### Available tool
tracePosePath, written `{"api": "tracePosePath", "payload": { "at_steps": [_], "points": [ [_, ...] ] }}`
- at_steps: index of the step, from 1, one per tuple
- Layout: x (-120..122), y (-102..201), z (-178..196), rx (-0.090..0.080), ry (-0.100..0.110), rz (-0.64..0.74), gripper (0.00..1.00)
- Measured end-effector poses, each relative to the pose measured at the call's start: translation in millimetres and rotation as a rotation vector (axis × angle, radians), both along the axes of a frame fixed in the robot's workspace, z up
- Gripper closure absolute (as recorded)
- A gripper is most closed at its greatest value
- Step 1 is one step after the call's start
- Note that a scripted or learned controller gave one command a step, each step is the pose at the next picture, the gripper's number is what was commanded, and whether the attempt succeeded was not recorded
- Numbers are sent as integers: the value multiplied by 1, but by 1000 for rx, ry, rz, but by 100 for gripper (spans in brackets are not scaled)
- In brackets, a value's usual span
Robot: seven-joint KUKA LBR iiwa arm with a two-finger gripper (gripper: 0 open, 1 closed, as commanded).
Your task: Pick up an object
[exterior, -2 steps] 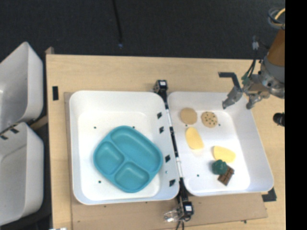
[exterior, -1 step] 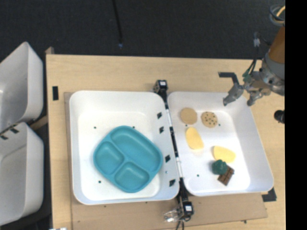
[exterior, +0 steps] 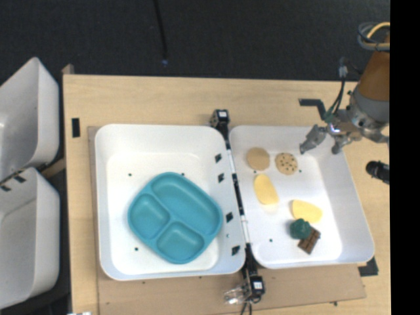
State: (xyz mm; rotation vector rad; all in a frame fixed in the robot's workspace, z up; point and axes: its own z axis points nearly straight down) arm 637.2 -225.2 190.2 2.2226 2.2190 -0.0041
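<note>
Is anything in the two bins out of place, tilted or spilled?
Nothing looks spilled or damaged. The blue tray lies flat but turned askew in the left bin. In the right bin, the teal piece touches the brown piece.

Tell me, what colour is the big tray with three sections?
The tray is blue-green, a teal shade. It lies in the left bin, seen clearly in the camera view.

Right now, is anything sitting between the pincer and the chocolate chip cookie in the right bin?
Nothing visible does. The pincer hangs over the right bin's upper right area, and the chocolate chip cookie lies to its lower left in the camera view with bare white floor between them. The plain tan cookie sits beyond it.
</note>
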Motion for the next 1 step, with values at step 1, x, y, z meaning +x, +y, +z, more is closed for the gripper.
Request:
{"api": "tracePosePath", "payload": {
  "at_steps": [1],
  "points": [
    [-6, -3, -61, 0, 1, -1, 0]
  ]
}}
